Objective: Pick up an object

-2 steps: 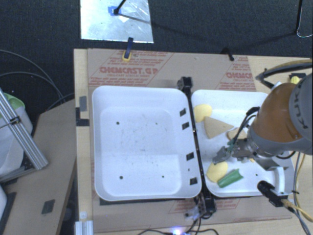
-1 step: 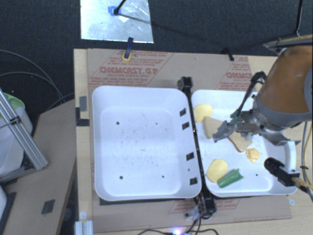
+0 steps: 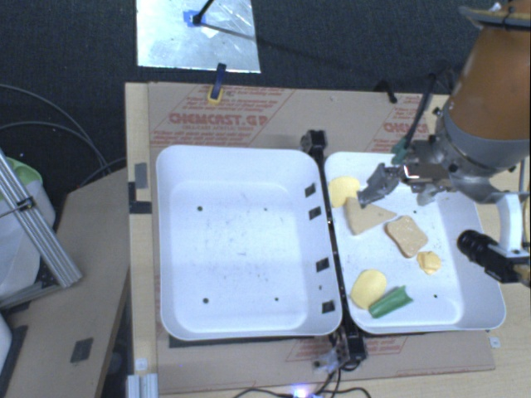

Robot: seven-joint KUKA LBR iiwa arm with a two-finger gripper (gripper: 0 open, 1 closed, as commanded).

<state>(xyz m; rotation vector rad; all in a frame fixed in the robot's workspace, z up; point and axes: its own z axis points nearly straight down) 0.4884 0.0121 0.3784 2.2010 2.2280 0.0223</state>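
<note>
gripper (image 3: 375, 186) hangs low in the right bin (image 3: 473, 305), its grip state hard to tell from here. the tan wedge (image 3: 366, 217) sits just below it, long axis running left to right.

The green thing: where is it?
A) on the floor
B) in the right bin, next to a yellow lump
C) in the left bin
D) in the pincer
B: the green thing lies in the right bin, touching a yellow lump.
</note>
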